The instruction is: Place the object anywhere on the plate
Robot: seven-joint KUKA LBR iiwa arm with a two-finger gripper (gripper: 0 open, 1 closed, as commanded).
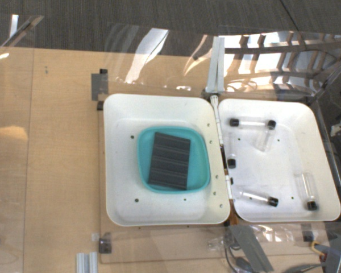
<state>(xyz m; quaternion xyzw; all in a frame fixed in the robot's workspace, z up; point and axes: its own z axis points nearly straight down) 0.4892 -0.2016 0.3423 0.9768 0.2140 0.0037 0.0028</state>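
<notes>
Overhead view of the bench [45, 152] with two white bins side by side. The block [170, 161], a dark grey ribbed slab, is lying flat on the teal plate [144, 147], and the plate is sitting in the middle of the left bin [119, 203]. The block's long axis is running far to near, with its far end leaning slightly right; all four corners are staying inside the plate's rim, and a band of teal is showing on every side, widest on the left. Judged from this arrangement, the placing is looking complete: the block is resting wholly on the plate and nothing is pressing on it or leaning against it. Since the arm is reaching in from the right, the block is lying to the left of any approach, beyond the right bin [290, 129] and the raised seam [219, 147] where the two bins are meeting. The right bin is holding several clear tubes with black caps: one [251, 122] lying along the far side, one [257, 198] near the front, one [307, 187] at the right edge, and a loose black cap [231, 163] sitting just beside the seam. All of these are lying well apart from the plate and are not standing in the way of the block.
</notes>
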